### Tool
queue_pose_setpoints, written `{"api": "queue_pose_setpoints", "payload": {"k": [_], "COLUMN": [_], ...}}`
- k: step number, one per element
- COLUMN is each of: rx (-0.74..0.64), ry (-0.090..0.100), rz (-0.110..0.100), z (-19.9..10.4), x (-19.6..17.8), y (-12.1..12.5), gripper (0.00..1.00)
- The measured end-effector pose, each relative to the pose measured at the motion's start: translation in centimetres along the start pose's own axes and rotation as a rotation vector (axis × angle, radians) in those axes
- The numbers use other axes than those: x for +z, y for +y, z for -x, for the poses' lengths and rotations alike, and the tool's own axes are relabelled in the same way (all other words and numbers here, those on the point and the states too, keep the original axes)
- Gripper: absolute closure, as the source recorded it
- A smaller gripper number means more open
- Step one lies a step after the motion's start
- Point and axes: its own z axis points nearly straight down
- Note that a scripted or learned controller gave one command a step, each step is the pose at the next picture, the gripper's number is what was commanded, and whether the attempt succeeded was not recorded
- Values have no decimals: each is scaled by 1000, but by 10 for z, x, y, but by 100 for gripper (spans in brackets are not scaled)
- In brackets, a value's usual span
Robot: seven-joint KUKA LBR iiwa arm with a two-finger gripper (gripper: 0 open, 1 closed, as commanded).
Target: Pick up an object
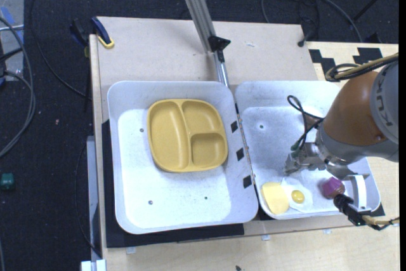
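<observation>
In the right bin [266, 117] a pale yellow flat piece [275, 197] lies at the front edge. A fried-egg-like toy with a yellow yolk [297, 197] sits right beside it. A small purple object [331, 187] lies further right, near the bin's front right corner. My gripper [294, 165] hangs low over the bin floor just behind the egg toy, under the orange and grey wrist [355, 120]. Nothing shows between its tips.
The left bin [130, 200] holds a yellow divided plate [188, 135] with three compartments. A metal pole [198, 3] slants down to the seam between the bins. A black cable [298, 108] loops over the right bin near the wrist.
</observation>
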Motion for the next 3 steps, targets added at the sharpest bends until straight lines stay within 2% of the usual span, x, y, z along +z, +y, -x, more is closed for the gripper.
{"api": "queue_pose_setpoints", "payload": {"k": [1,2,3], "rx": [-6,-6,-6], "ry": [0,0,0], "rz": [4,4,2], "z": [-5,-9,-9], "x": [-61,-105,-125], "y": [-3,-5,-4], "gripper": [100,100,100]}}
